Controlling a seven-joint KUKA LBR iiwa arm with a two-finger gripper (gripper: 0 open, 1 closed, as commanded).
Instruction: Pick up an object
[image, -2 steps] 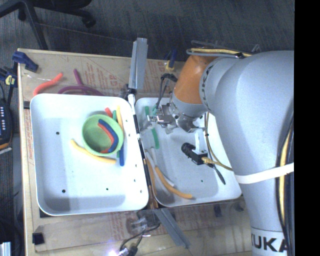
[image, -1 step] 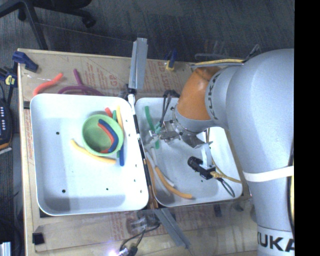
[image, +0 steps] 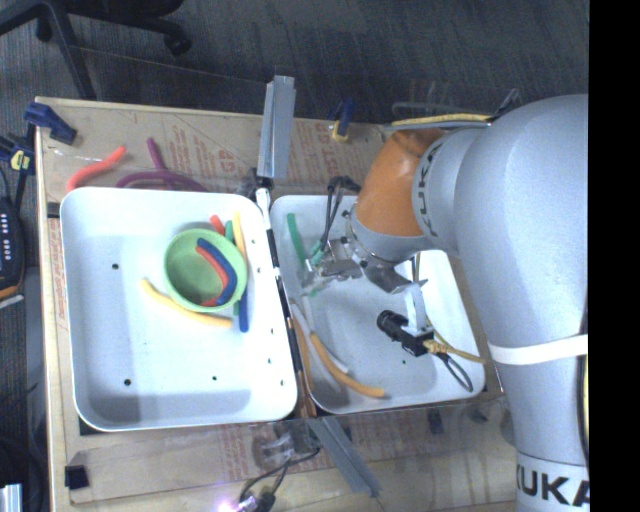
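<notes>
2 white bins (image: 100, 400) side by side on wooden bench (image: 150, 130); blue clamp (image: 48, 120) at bench corner.

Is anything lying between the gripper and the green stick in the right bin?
Nothing visible does. The gripper sits low at the right bin's left side, right beside the green stick, with no other item between them.

The claw (image: 318, 262) hangs low over the right bin (image: 455, 385), at its far left, beside a green stick (image: 294, 236). An orange strip (image: 340, 370) lies nearer. In the left bin (image: 110, 390), a green bowl (image: 203, 268) holds coloured sticks.
</notes>
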